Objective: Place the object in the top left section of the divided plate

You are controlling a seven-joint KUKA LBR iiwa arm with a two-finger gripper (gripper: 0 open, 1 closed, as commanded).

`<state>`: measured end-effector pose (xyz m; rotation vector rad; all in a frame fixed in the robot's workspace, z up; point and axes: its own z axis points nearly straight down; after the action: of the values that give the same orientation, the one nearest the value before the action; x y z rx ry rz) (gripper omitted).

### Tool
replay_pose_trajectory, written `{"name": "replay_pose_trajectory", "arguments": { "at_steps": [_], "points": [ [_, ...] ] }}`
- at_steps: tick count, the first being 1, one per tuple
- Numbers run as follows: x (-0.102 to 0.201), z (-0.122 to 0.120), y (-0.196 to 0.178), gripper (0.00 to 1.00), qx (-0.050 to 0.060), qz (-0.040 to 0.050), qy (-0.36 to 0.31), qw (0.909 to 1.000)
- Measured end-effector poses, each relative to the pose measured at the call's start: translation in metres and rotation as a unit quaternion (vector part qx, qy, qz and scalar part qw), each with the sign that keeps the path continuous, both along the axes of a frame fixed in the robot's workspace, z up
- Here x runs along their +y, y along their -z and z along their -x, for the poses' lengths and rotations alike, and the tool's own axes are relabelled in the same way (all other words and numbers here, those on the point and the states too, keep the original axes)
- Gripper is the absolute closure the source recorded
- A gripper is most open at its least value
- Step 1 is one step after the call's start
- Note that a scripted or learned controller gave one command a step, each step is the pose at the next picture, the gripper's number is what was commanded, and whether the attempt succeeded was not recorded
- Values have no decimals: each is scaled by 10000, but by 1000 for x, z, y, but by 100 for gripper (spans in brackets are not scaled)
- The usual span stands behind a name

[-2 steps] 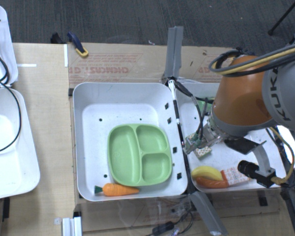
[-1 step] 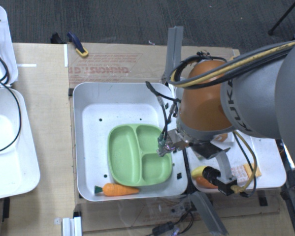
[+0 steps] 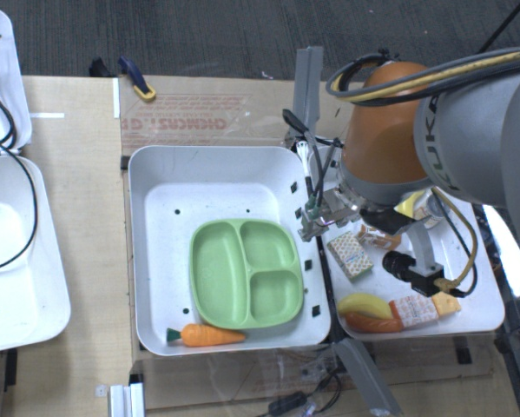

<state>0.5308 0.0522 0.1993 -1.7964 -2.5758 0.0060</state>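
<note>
A carrot point(image 3: 209, 336) lies along the left bin's point(image 3: 155, 233) near edge, just beside the green divided plate point(image 3: 245, 273). In the right bin point(image 3: 485, 315) — a banana point(image 3: 364, 304), then a patterned block point(image 3: 350, 255). The gripper point(image 3: 316, 220) hangs above the bins' shared edge — grip state unclear.

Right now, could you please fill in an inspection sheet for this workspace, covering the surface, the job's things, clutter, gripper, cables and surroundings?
Surface: two white bins side by side, left bin and right bin, on a bench.
Job's things: green divided plate lies flat in the left bin, all sections bare; carrot lies beside its lower edge.
Clutter: right bin holds a patterned packet, a yellow and red fruit and a snack box.
Gripper: gripper is over the right bin, under the wrist; finger state hidden.
Cables: yellow and black hoses run along the arm.
Surroundings: blue and yellow clamp on the bench beyond.
</note>
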Motion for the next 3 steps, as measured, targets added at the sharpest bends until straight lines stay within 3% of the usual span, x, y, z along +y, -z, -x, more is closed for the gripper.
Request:
{"name": "replay_pose_trajectory", "arguments": {
  "at_steps": [1,2,3],
  "points": [
    [13,32,-4,100,6,-5,-345,9994],
    [-13,52,-70,100,-6,-1,-136,9999],
    [52,46,-24,100,12,6,863,9963]
  ]
}}
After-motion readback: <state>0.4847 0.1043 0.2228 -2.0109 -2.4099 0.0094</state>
